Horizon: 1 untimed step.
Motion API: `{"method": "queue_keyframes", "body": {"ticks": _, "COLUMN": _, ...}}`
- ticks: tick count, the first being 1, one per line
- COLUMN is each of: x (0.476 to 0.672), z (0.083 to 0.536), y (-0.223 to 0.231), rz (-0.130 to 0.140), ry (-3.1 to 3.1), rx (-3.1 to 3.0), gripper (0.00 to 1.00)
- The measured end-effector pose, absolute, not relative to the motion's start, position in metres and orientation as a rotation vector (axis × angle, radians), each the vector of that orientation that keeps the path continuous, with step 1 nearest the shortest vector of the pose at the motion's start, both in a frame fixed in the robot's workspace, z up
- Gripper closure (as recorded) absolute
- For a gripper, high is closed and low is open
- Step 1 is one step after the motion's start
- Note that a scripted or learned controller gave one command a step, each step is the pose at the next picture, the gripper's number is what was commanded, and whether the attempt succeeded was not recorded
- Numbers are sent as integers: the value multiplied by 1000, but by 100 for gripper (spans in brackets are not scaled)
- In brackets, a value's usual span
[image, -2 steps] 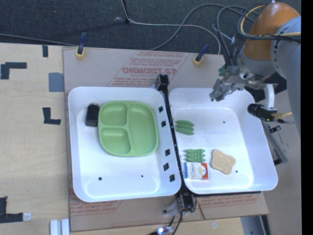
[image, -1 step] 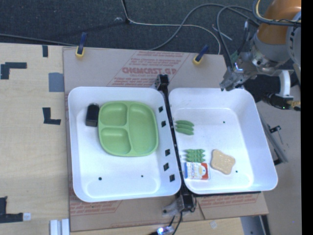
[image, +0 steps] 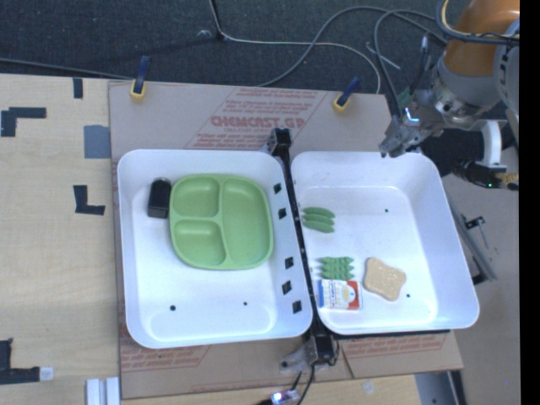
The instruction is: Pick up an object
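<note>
The left bin (image: 139, 310) holds a green divided plate (image: 222, 222) with a small black item (image: 159, 198) beside it. The right bin (image: 439, 251) holds a bread slice (image: 384, 278), a small carton (image: 340, 294) and two green pea pods (image: 318, 218). The claw (image: 396, 144) hovers above that bin's far right corner; its state cannot be told.

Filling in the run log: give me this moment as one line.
gripper: above right bin's far rim, nothing held | right bin: pea pods, beans, carton, bread | left bin: green tray, black block

Robotics lab, clamped cardboard (image: 253, 116) under bins, loose cables (image: 337, 32), taped bench (image: 51, 192)
</note>
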<state>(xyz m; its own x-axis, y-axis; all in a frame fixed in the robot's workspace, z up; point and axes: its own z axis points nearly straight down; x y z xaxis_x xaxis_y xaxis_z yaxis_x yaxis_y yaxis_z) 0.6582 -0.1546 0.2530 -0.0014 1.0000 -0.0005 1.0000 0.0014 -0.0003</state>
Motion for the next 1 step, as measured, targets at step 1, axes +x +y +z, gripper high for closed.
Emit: {"method": "queue_keyframes", "body": {"ticks": 1, "x": 635, "z": 248, "y": -101, "rz": -3, "ry": 2228, "rx": 2219, "gripper": 100}}
